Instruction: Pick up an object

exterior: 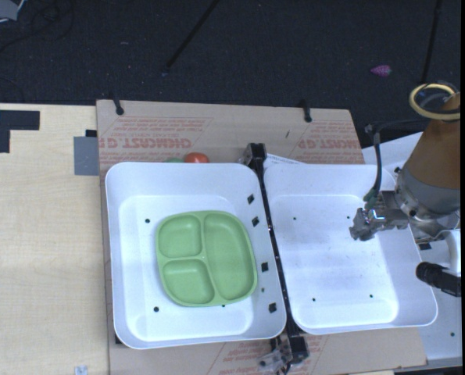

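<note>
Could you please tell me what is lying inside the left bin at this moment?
A green divided plate lies flat in the left bin. Whatever is beneath the plate is covered.

Even bright overhead light, faint shadows, slightly soft focus, dark background.

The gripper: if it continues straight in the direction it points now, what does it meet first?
The gripper seems to point down over the right bin, so it would probably meet that bin's bare white floor first. Depth is unclear from this view.
</note>
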